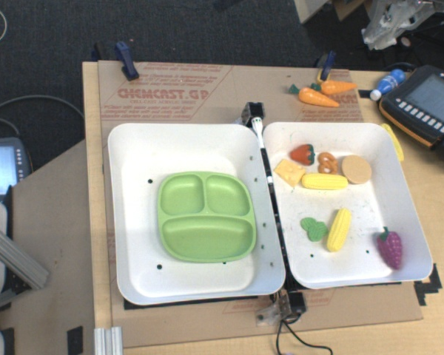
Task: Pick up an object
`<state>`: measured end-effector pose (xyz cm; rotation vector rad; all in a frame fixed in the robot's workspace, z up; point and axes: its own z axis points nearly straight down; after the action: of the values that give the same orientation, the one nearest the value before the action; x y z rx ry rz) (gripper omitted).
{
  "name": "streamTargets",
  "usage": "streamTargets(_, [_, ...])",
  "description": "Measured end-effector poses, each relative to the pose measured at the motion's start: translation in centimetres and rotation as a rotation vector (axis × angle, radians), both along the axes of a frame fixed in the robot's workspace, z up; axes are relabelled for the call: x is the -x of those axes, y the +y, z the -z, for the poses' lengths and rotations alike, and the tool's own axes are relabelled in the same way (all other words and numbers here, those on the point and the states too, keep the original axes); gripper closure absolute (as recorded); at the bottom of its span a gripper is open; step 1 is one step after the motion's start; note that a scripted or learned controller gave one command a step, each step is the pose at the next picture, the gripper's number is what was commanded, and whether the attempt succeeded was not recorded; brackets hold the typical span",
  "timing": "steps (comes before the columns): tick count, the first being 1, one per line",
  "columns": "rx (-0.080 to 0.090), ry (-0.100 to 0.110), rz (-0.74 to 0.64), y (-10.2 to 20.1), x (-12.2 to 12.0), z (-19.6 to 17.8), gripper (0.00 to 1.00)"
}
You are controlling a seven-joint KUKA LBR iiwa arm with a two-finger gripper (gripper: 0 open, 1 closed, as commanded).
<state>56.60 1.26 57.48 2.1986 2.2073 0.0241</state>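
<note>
tool (388,21): cut by top edge | fingers unclear

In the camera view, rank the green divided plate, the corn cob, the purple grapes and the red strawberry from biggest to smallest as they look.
1. green divided plate, by far
2. corn cob
3. purple grapes, nearly as large as the corn, so that order is unsure
4. red strawberry

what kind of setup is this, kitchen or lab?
Most likely a robotics lab bench, not a kitchen: two white bins clamped on a cardboard-covered board, toy food such as a plastic corn cob and a teach pendant at the right.
</note>
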Motion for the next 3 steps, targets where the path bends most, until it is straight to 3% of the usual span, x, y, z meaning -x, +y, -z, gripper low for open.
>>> streamTargets(1, [0.001, -0.005, 0.0, 0.0, -0.1, -1.1, 1.0])
streamTargets(2, [0.001, -0.003, 0.0, 0.0, -0.1, -1.0, 0.0])
streamTargets(3, [0.002, -0.01, -0.001, 0.0, -0.1, -2.1, 1.0])
